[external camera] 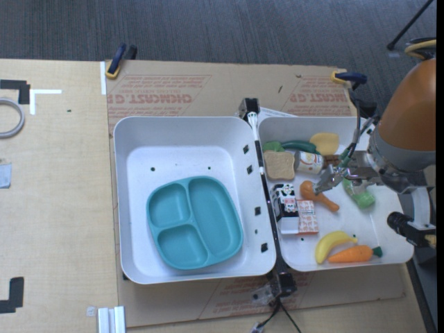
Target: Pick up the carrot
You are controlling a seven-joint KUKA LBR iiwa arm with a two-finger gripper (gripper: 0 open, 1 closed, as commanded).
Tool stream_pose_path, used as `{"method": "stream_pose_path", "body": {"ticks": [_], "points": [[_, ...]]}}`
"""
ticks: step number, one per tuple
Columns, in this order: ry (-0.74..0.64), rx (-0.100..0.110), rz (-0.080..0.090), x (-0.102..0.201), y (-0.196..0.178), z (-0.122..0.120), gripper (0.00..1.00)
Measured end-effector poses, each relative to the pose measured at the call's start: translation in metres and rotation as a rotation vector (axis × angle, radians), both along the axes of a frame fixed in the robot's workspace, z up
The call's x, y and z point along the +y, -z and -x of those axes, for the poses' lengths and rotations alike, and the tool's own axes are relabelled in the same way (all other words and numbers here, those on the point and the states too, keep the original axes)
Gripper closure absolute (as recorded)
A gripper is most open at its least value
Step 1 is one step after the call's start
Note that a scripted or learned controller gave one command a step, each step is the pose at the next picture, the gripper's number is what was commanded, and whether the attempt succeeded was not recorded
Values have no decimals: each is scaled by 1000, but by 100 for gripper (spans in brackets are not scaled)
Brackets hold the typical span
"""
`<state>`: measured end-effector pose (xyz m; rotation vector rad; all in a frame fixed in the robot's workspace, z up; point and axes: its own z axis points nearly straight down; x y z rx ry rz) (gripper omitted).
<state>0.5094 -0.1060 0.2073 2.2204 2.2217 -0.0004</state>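
- Pincer [330, 180] hangs low over the right bin [388, 252], its metal fingers pointing left; whether they are spread or pressed together I cannot tell, and nothing shows between them.
- Just under and left of the fingertips lies a small orange piece [318, 195], slanting down to the right.
- Carrot [354, 254] lies flat near the right bin's front edge, its green stub to the right, well apart from the pincer.
- Banana [332, 244] touches the carrot's left end and curves up above it.
- Beside the bin's left wall sit a slice of bread [279, 164], a black-and-white carton [284, 200] and a red-and-white packet [307, 218].
- Along the back of the bin lie a dark green vegetable [300, 146] and a yellow piece [324, 143]; a pale green item [363, 198] rests under the arm [411, 120].
- Left bin [132, 186] holds a teal plate [194, 222] with three compartments.
- Both bins stand side by side on cardboard [166, 89] on the desk [48, 207].
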Motion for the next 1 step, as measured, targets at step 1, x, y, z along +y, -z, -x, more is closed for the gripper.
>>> {"method": "stream_pose_path", "body": {"ticks": [1], "points": [[-11,0,0,-19,4,31,0]]}}
